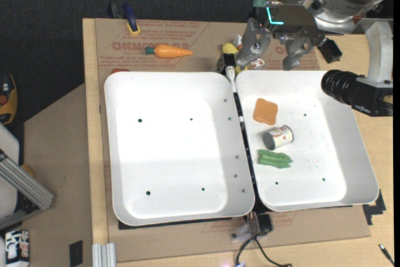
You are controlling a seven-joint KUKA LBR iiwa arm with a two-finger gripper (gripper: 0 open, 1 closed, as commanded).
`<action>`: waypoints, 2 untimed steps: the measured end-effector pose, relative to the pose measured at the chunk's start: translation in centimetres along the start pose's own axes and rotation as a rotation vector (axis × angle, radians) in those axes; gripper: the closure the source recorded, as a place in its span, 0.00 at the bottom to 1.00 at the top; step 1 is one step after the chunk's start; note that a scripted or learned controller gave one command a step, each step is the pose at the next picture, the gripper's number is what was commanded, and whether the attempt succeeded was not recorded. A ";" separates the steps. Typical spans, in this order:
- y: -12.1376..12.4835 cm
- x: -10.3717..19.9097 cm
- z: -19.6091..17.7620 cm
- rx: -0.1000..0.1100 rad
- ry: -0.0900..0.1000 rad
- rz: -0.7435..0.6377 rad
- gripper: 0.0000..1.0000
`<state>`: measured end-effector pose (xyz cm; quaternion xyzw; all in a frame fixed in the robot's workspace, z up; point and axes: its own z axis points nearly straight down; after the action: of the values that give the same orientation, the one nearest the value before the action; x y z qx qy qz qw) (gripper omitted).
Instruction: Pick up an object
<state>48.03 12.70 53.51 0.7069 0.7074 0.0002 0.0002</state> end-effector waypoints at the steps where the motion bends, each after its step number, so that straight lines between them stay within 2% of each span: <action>1: 0.1 0.1 -1.1 -0.005 0.001 -0.001 1.00; 2: -0.2 -19.6 0.0 0.002 -0.004 0.016 1.00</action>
<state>47.81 -6.94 53.53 0.7126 0.7015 -0.0018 0.0010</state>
